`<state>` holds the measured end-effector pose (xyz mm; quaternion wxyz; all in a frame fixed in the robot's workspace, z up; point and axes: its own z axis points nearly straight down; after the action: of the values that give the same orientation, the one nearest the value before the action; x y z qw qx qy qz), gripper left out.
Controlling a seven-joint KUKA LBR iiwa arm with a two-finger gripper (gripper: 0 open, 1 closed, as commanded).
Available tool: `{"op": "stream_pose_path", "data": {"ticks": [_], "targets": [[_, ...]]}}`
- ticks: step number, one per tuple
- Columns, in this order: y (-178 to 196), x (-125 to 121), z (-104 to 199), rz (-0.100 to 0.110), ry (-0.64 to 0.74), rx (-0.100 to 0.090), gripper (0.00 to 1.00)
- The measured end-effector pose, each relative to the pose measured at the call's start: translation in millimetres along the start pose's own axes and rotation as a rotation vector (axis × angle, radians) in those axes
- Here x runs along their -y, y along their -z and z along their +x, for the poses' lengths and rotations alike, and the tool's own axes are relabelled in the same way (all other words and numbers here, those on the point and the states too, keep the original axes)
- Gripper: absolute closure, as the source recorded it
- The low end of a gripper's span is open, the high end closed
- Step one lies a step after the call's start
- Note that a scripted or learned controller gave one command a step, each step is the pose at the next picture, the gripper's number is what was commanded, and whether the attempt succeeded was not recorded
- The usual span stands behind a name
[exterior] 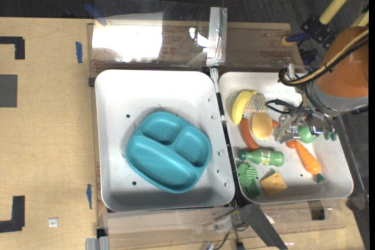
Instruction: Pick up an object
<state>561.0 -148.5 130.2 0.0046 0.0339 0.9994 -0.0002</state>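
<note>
Over the right white bin (345,184), near its right edge, my gripper (291,127) hangs | finger state: cannot tell | beside it lies a round orange-yellow toy (261,125) | left white bin (111,91) holds a teal divided plastic tray (169,150)

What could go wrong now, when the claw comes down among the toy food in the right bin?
1. The claw sits low over a tight cluster: the bread roll, the carrot and the green bottle lie close together, so it may push things aside or catch two at once.
2. The banana lies near the bin wall, so a nudge could wedge it there.
3. Loose cables hang close to the claw and may snag.
</note>
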Motion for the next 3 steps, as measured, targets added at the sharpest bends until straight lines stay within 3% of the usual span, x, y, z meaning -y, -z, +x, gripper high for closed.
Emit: {"op": "stream_pose_path", "data": {"ticks": [1,2,3], "targets": [[-0.6,0.7,0.5,0.001,-0.001,-0.002,0.00],[-41.2,44.4,25.8,0.001,-0.121,0.002,0.00],[-41.1,77.6,55.8,0.000,-0.103,0.000,0.00]]}}
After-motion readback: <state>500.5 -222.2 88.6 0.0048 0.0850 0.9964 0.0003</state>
